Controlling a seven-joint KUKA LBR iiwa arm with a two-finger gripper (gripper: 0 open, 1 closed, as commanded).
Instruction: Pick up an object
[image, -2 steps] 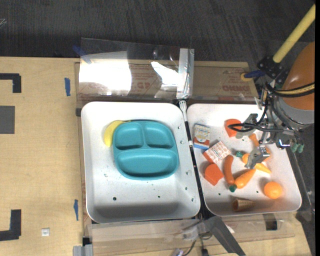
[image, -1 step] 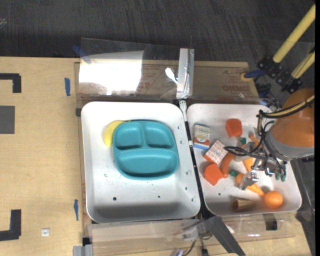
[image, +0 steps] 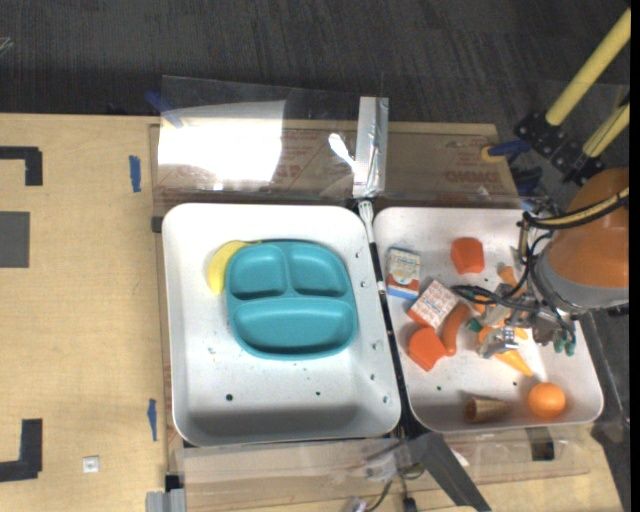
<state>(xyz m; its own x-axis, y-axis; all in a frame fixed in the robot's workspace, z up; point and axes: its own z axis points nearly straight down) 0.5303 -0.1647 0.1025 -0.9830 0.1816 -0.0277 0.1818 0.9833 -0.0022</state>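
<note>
- Orange is dominating the right bin (image: 590, 400), and the arm (image: 590, 255), reaching in from the right, is hanging its claw (image: 503, 330) low over that bin's middle.
- The claw is sitting amid a tangle of cables and small toys; whether it is open or closed I cannot tell from this slant.
- Just to the claw's left an orange carrot-shaped piece (image: 455, 325) is lying, its long axis running steeply from upper right down to lower left, and it looks like the nearest candidate.
- It is looking smooth and tapered, plastic by its sheen, touching a small printed box (image: 433, 302) on its upper left and an orange block (image: 427, 349) below.
- Other choices are waiting: an orange cube (image: 467, 254) towards the far wall, a blue-and-white carton (image: 403, 270) near the divider, an orange ball (image: 547, 400) and a brown cone (image: 485, 408) near the front wall.
- The left bin (image: 190, 380) is carrying a teal divided plate (image: 292, 298) with something yellow (image: 218, 265) peeking from under its left edge, well apart from the claw.
- My read: nothing is visibly gripped, so the pick is not yet done.
</note>
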